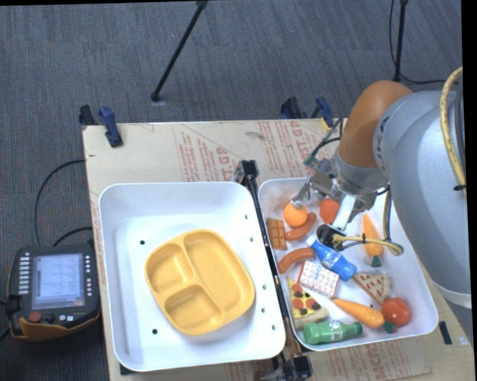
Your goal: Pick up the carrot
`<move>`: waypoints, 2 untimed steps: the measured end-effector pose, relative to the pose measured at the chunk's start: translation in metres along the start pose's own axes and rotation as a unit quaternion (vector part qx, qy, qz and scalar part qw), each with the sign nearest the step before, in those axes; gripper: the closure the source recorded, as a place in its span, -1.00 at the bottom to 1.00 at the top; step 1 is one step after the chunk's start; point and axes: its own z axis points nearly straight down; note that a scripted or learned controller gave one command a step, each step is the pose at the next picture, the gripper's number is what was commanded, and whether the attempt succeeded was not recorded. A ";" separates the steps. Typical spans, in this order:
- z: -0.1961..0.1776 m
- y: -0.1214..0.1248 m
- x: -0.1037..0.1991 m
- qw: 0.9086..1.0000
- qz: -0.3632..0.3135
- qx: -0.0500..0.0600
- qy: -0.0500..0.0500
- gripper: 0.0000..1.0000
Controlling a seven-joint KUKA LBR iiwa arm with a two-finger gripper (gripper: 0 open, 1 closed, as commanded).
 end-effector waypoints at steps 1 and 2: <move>0.002 -0.006 -0.002 0.999 0.042 -0.004 0.001 -1.00; 0.003 -0.010 -0.003 0.995 0.095 -0.005 0.002 -1.00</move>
